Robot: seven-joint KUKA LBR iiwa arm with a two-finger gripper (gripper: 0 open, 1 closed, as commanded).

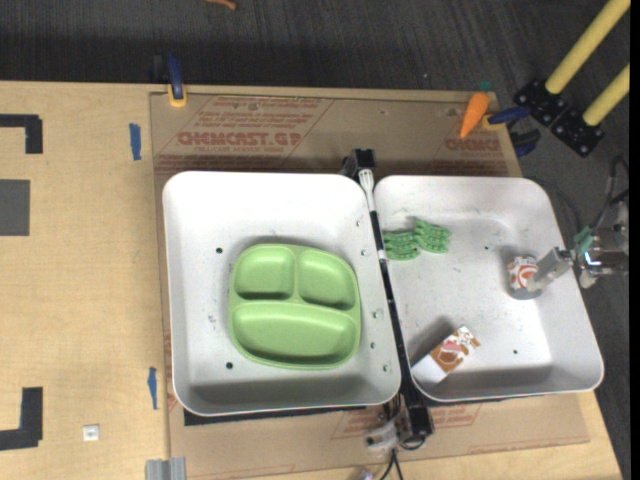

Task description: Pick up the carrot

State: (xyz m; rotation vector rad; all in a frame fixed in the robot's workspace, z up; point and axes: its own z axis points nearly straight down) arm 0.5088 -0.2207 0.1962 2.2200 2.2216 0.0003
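Observation:
The carrot (pixel 473 114) is small and orange with a green top. It lies on the cardboard board behind the right bin, near that bin's far right corner and outside both bins. My gripper (pixel 567 260) reaches in low over the right rim of the right bin. It sits right beside a small red, white and grey round object (pixel 522 274). The carrot is well behind the gripper and somewhat to its left. Whether the gripper touches the round object is unclear.
The right bin (pixel 560 363) also holds a green crinkled item (pixel 415 240) and a small red and white carton (pixel 455 351). In the left bin (pixel 190 268) lies a green divided plate (pixel 295 303). Yellow poles with black clamps (pixel 565 108) stand at the back right.

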